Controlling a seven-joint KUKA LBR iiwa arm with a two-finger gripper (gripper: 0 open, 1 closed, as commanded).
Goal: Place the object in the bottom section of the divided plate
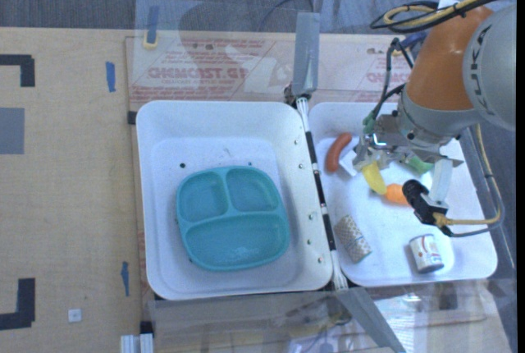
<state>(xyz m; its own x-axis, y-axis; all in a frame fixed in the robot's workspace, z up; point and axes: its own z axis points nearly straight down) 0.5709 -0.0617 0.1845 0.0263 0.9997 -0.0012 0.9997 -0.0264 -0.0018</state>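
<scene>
Teal divided plate [234,217] lies in left bin [156,179].

- You can't tell how the gripper [379,153] fingers stand; the wrist covers them.
- The arm [459,56] is cut off by the right edge.
- The green thing [418,164] is mostly hidden under the wrist; you can't identify it.

One fixed cam above the bench, looking down at a slant, mid distance. Takes in both white bins, left bin [156,130] & right bin [476,261]; arm [459,64] enters from frame right.
</scene>
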